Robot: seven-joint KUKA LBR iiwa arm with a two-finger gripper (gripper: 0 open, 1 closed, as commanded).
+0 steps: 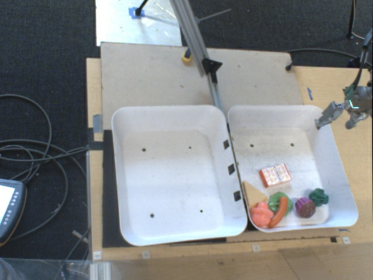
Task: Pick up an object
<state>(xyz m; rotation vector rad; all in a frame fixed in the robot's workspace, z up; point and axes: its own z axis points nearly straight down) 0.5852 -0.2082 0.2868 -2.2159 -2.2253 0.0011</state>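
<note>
Several small toy foods lie in the near part of the right bin (326, 156). An orange and white block (274, 175) sits alone, a little farther back. At the front are a tan wedge (251, 191), a pink-red piece (261, 214), a green leafy piece (278, 198), an orange carrot (279, 211), a purple piece (305, 207) and a dark green broccoli (318, 196). My gripper (340, 119) hangs over the bin's far right rim, well away from the toys. It is open, with nothing between its fingers.
The left bin (125, 174) lies beside the right one, joined by a taped seam. A slanted metal pole (195, 34) crosses the back of the bench. Cables and a pendant (9, 206) lie on the floor at left.
</note>
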